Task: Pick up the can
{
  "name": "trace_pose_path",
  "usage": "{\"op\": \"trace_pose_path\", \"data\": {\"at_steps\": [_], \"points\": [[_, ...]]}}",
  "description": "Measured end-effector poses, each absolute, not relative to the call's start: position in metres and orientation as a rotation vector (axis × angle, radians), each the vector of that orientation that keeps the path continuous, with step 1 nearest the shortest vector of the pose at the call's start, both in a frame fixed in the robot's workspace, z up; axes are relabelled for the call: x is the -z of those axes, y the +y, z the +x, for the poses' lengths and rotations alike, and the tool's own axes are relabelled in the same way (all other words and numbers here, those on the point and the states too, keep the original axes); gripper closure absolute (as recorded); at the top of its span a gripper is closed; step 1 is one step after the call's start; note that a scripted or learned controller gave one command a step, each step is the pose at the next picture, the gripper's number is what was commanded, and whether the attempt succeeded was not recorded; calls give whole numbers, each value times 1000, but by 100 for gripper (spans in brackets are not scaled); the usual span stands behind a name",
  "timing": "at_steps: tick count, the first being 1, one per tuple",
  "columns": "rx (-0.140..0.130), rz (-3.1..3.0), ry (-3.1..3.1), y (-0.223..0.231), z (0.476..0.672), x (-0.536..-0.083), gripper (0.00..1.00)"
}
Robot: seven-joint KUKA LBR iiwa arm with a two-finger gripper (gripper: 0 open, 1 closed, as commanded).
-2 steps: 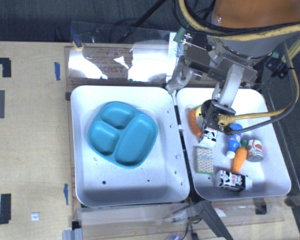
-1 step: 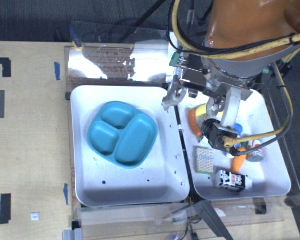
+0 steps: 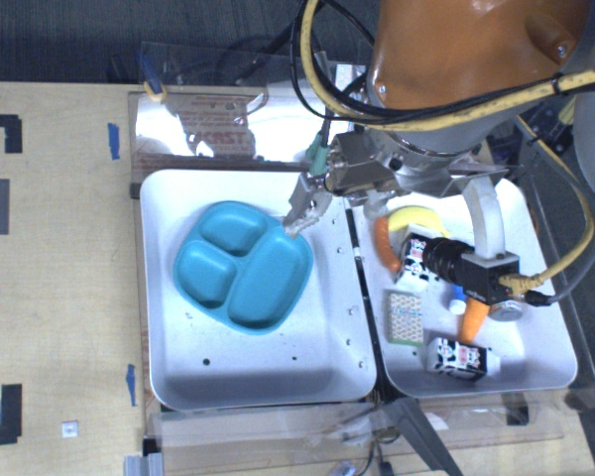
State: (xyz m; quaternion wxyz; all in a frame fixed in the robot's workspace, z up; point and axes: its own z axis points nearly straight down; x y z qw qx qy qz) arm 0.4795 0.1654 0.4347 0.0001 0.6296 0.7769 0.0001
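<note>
I am watching the two-finger metal pincer (image 3: 300, 216) hovering, fingers pressed together on nothing, beside the blue three-compartment plastic tray (image 3: 243, 266); the black-and-white patterned can (image 3: 461, 358) is lying in the right white bin (image 3: 550, 365).

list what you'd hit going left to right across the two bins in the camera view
blue divided plate in the left bin → gripper at the plate's upper right rim → patterned card in the right bin → black-and-white can
</note>
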Motion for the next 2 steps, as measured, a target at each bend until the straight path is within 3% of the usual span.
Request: {"op": "trace_pose_path", "data": {"at_steps": [1,2], "points": [[-5,1125,2930,205,480,-435,0],[-11,1128,2925,204,481,-446,100]]}}
